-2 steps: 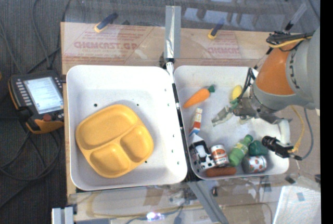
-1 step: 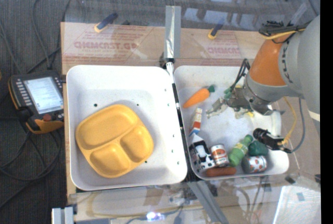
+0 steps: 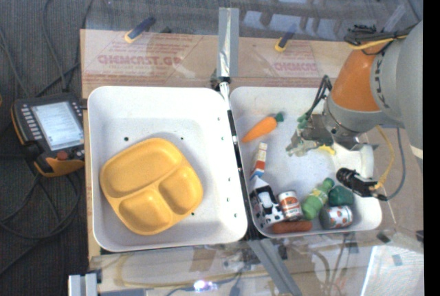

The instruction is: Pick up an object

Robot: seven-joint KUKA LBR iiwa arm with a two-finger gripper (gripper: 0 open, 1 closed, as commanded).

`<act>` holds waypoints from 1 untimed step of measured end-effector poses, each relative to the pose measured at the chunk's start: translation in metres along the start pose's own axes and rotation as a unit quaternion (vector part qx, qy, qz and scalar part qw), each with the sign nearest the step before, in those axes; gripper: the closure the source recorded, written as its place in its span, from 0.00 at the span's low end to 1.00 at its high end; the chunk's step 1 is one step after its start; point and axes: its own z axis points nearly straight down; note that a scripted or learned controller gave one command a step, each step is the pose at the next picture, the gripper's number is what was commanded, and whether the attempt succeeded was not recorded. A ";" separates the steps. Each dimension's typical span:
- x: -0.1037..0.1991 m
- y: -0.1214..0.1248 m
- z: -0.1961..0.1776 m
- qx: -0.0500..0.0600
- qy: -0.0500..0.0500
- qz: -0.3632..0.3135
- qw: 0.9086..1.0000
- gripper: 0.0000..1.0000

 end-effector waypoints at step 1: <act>0.024 0.080 -0.004 -0.002 -0.001 0.037 0.999 1.00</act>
